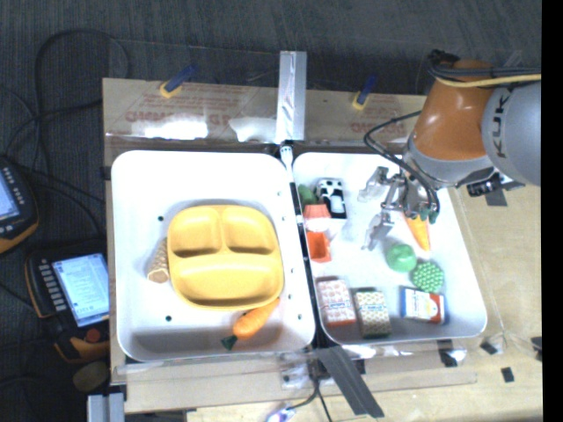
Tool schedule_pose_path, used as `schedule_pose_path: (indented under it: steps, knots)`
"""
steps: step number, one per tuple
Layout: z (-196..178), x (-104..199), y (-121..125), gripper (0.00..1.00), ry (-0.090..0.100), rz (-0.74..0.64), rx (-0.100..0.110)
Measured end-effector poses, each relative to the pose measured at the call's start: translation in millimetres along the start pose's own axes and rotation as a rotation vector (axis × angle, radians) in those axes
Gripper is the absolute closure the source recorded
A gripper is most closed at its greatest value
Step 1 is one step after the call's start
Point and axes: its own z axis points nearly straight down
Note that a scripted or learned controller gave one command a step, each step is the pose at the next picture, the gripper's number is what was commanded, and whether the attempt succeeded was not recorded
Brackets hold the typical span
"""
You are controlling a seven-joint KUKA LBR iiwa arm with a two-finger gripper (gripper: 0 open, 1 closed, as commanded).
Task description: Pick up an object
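The counter (493, 262) carries two shallow white bins side by side, the left bin (132, 236) taken up mostly by a yellow divided tray (224, 258) with an orange carrot (252, 321) at its near edge and a cone (158, 262) just left of it. The right bin (462, 271) is crowded: three small boxes (369, 310) along the near wall, a green dotted ball (428, 276), a green round piece (401, 256) and a small orange carrot (418, 229) near the gripper (387, 209), which hangs over the bin's far right part with its fingers spread and nothing between them. The small carrot looks like light, stiff, smooth plastic, likely to slip; across its thicker middle seems the best hold. Room around it is tight.
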Motion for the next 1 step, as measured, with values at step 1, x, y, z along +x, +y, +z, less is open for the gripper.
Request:
schedule_pose_path:
  steps: [1]
  knots:
    - [19.5, 17.4, -54.8, 0.00, 0.001, 0.059, -0.001]
